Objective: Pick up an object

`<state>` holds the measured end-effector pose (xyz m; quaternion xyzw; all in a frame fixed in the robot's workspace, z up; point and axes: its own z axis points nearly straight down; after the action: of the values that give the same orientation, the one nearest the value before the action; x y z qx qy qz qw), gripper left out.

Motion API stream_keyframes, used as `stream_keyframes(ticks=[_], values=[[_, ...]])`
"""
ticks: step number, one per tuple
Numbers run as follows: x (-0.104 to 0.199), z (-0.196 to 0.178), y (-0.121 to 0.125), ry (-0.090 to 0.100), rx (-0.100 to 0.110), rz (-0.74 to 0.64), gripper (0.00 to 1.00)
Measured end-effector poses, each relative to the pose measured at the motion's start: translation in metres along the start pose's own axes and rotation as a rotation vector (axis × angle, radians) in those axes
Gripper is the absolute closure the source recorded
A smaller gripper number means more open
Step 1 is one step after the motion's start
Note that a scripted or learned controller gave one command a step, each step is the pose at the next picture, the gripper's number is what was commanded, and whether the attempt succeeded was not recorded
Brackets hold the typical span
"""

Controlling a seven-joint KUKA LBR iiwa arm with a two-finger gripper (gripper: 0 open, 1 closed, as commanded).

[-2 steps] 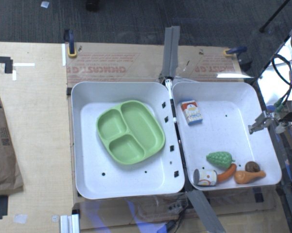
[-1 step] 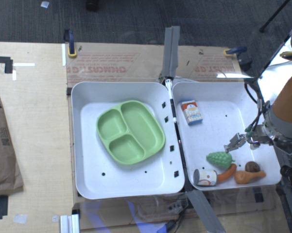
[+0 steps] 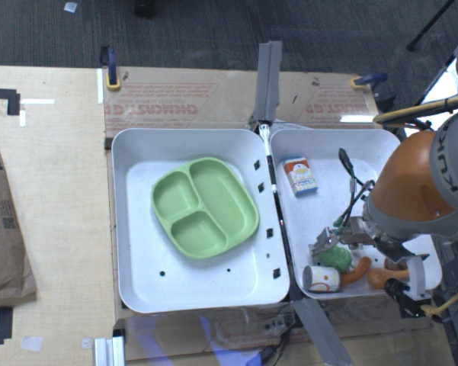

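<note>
Hand point(image 3: 329, 240) is down in the right bin point(image 3: 320, 147), directly above the green object point(image 3: 337, 258) beside the cup point(image 3: 321, 278). Finger opening cannot be determined. No grasp confirmed; lift outstanding.

Grey arm point(image 3: 449, 166) — orange wrist band

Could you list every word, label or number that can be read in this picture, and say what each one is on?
"KU": black letters on the arm's grey casing, cut off at the frame edge.
Red lettering on the cardboard sheet: upside down and too blurred to read.
Print on the brown paper bag: too small.
Label on the small box: too small.
</note>
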<state>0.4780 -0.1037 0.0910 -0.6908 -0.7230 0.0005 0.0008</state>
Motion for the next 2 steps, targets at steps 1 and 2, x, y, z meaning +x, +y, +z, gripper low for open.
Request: stream_keyframes(ticks=[1,2], values=[[0.0,0.0,0.0,0.0,0.0,0.001,0.0],[-0.044,-0.001,0.047,-0.001,-0.001,-0.169,0.0]])
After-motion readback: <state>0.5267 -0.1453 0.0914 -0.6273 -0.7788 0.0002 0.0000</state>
